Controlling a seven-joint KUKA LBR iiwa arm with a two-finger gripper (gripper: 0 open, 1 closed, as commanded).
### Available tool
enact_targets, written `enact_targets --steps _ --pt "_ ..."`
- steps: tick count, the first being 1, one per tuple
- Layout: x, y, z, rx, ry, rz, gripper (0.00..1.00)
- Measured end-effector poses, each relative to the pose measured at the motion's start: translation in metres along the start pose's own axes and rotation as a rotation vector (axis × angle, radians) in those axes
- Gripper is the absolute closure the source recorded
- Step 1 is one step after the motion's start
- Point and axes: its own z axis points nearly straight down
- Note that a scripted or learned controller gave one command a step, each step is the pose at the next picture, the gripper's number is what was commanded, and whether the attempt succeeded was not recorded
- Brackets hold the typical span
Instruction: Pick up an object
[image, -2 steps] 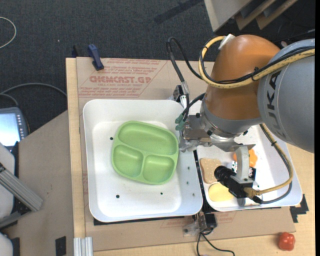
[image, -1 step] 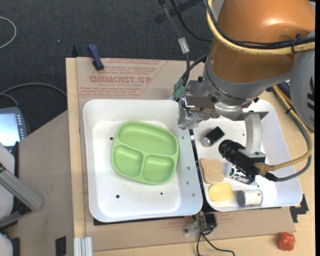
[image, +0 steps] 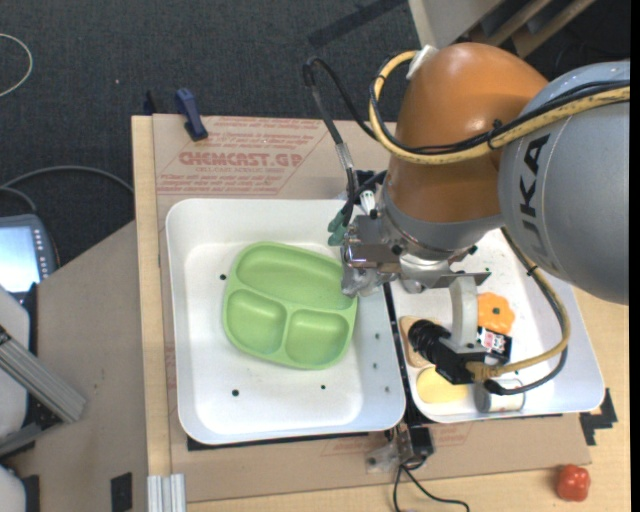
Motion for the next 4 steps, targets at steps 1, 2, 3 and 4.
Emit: enact_targets --steps 1,2,3,4 --pt "-0.039 -0.012 -0.238 -0.032 0.008 -0.001 1.00" --pt "-0.039 -0.012 -0.039 0.007 -0.001 0.000 1.00" --pt "-0.038 -0.010 -0.058 -0.014 0.003 -0.002 1.00" --pt "-0.038 -0.009 -0.068 -0.015 0.003 -0.002 1.00"
